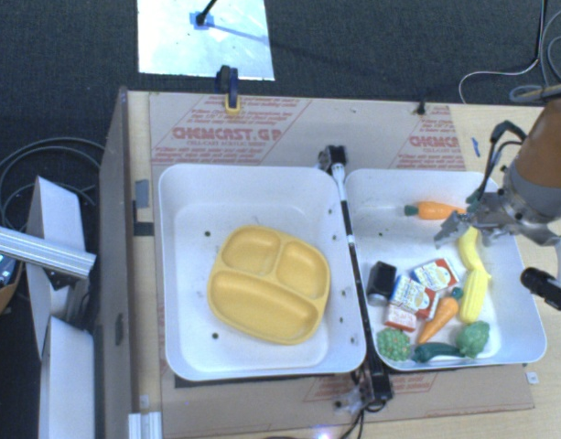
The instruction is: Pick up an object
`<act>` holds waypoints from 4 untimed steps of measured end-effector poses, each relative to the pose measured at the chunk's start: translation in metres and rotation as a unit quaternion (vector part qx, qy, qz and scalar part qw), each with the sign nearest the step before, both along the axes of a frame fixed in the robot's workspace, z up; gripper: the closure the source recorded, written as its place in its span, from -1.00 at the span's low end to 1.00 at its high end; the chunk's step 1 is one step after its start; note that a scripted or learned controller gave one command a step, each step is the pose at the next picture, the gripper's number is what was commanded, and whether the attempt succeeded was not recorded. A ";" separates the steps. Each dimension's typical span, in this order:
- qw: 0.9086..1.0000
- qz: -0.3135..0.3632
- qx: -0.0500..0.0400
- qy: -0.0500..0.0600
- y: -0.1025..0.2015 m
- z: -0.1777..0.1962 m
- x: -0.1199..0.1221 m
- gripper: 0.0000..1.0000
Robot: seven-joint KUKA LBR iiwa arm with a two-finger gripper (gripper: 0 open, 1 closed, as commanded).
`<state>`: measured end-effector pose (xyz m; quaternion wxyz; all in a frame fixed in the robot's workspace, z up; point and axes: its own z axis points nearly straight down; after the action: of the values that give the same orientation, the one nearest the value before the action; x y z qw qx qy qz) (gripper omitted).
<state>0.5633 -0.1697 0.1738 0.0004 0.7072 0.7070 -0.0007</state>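
The end effector (469, 222) hangs over the curved yellow plastic banana (467, 250) in the right white bin (534, 323); I cannot tell its state. It should drop straight down and squeeze the banana's middle, missing the orange carrot (436, 211).

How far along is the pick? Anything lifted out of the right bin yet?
Done: the arm has reached over the right bin. In hand: the gripper sits low at the upper end of the banana, beside the carrot. Nothing looks lifted; a grasp isn't clear. Left: secure the grip and raise the object.
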 end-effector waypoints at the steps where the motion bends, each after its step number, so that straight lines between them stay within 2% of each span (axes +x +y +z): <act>1: 1.000 0.003 0.000 -0.007 -0.020 -0.072 0.000 -1.00; 2: 1.000 0.005 0.000 -0.005 -0.002 -0.088 0.078 -1.00; 3: 1.000 0.000 0.001 0.000 -0.014 -0.090 0.037 -1.00; 4: 1.000 0.001 0.002 0.018 0.002 -0.092 0.100 -1.00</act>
<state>0.6635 -0.1680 0.0821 -0.0142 0.7061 0.7079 -0.0122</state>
